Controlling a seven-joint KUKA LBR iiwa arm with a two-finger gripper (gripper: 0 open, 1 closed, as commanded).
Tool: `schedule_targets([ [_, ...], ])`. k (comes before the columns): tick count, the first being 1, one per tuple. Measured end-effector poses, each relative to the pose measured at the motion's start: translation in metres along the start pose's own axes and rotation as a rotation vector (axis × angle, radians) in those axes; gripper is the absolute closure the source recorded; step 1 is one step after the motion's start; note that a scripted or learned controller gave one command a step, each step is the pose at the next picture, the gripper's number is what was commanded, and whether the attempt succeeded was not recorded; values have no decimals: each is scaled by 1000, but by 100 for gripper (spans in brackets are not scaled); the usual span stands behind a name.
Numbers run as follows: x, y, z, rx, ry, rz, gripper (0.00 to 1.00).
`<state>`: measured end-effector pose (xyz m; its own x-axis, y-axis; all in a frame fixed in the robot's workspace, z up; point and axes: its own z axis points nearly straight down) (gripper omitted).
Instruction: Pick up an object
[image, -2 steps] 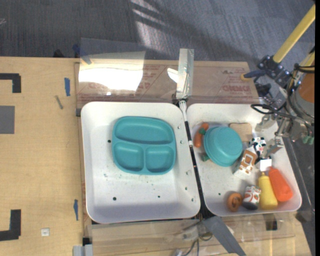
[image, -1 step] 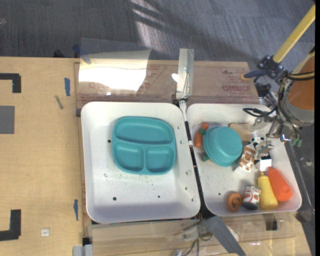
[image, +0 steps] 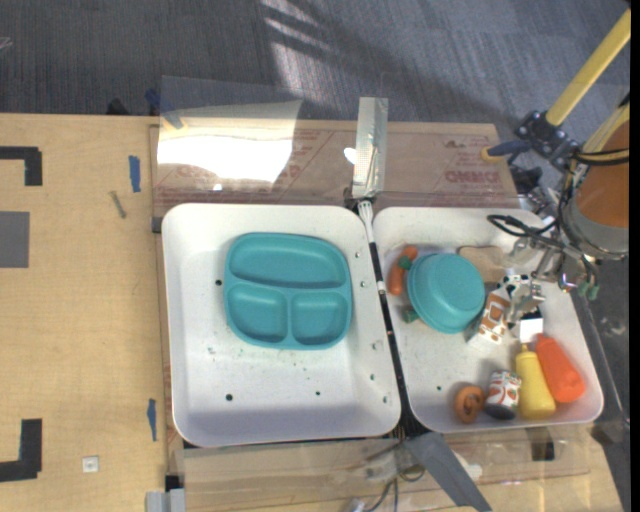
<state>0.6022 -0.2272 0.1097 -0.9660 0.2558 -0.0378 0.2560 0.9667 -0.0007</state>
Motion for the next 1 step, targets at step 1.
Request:
schedule_targets([
  [1,2,-2,0,2,1,100,0],
])
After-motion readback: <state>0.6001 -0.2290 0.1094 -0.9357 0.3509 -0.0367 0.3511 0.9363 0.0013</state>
